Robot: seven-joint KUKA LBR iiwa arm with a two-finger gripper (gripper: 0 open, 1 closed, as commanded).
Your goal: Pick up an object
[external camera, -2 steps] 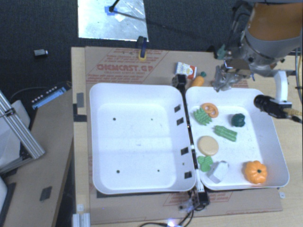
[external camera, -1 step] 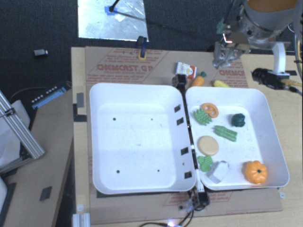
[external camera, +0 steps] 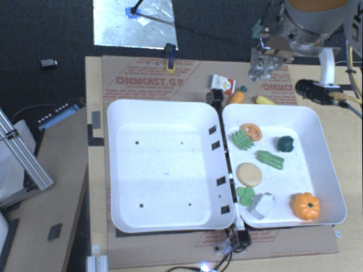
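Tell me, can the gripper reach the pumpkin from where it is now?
Probably yes. The pumpkin sits alone in the right bin's near corner, with nothing on top of it, and the gripper hangs above the bin's far edge.

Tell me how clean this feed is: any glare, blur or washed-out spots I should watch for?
Camera view: strong glare on the foil sheet beyond the bins; the left bin is bright but its floor dots stay readable; the gripper looks soft and slightly blurred; the pumpkin and broccoli in the right bin are fairly sharp, with faint shadows.
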